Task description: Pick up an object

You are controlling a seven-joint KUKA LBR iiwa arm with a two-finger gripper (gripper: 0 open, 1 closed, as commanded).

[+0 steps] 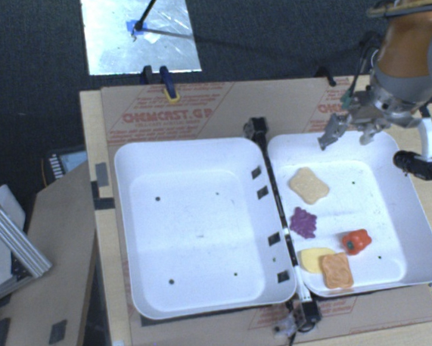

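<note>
The right bin holds several small food toys: a beige bread slice, a purple grape bunch, a red pepper, a yellow piece and an orange cracker. My gripper hovers above the bin's far edge, up and to the right of the bread slice. Its two fingers are spread apart with nothing between them.
The left bin sits beside the right one, with black clips along the shared rim. Both rest on a cardboard sheet. A shiny foil square lies beyond the bench at the back.
</note>
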